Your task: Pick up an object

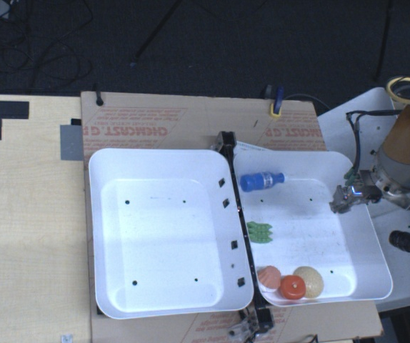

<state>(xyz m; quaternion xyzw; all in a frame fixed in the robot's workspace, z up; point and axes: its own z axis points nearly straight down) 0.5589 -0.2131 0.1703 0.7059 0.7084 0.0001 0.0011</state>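
Fingers of the gripper (339, 204), right of frame over the right bin's (376, 263) edge: spread or pressed together, cannot tell; nearest candidate, blue bottle (262, 181), lies upper-centre, apart, likely awaiting approach.

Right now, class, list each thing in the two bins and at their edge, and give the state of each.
blue bottle: lying on its side, right bin
green object: flat on the right bin's floor
red object: front corner, touching its two neighbours
pink object: beside the red one
cream object: beside the red one
gripper: at the right bin's right rim, holding nothing
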